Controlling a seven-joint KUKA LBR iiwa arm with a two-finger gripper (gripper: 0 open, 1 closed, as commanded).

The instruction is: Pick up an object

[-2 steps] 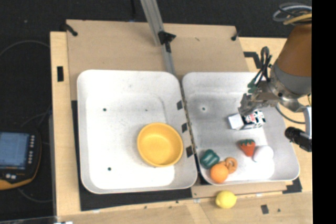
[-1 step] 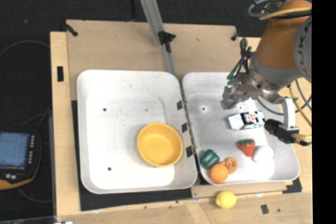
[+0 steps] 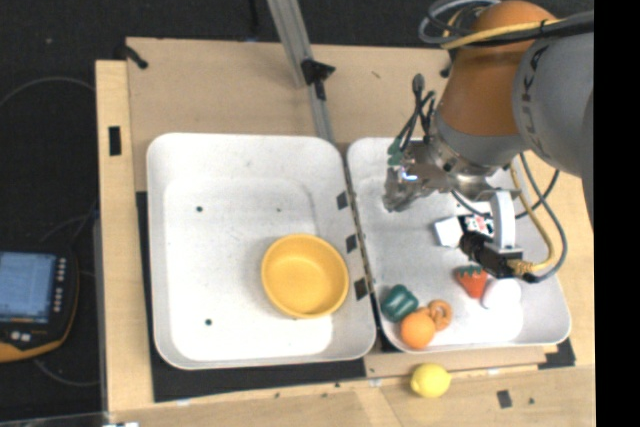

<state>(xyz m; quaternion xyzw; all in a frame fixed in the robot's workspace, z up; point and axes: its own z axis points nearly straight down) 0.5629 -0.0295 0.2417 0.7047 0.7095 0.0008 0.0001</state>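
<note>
My gripper (image 3: 399, 189) hangs over the upper left part of the right bin (image 3: 540, 330), close to the divider between the bins. I see nothing held in it. Loose objects lie nearer the front of that bin. Among them are a green piece (image 3: 398, 300), an orange fruit (image 3: 417, 330) with a small orange item (image 3: 439, 313) beside it, a red-orange piece (image 3: 472, 281), and a white lump (image 3: 502, 296). A small white block (image 3: 447, 231) sits partly under the wrist. A yellow bowl (image 3: 304, 275) stands in the left bin (image 3: 180, 215).
A yellow lemon (image 3: 429, 380) lies on the bench in front of the right bin, outside it. A grey metal pole (image 3: 285, 10) slants up from behind the bins. Cables loop around the wrist. A handheld screen device (image 3: 35, 300) rests off the bench at the far left.
</note>
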